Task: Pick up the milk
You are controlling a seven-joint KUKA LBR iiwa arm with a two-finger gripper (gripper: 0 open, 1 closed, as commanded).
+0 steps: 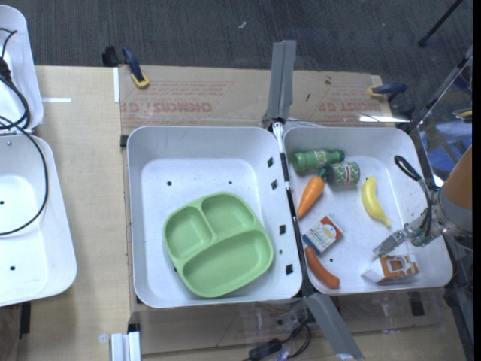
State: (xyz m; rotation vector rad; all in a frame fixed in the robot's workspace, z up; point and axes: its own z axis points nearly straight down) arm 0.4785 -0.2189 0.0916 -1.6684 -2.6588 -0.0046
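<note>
The milk carton (397, 268) lies nearest the camera, on its side in the front right corner of the right bin (353, 135), close to the bin's front wall. The hand (398, 237) hovers just above and behind the carton, reaching in from the right; its fingers appear spread and nothing sits between them. The step in hand is judged to be the approach: the carton is not yet gripped. The next move calls for lowering the hand and shifting it slightly forward so the fingers straddle the carton's body, then closing. The nearby walls leave little room, so a fouled finger is a risk. Other contents: a small juice box (323, 234), a carrot (310, 195), a sausage (322, 269), a banana (373, 201), and two green bottles (319, 159). The left bin (150, 201) holds a green divided plate (218, 244).
</note>
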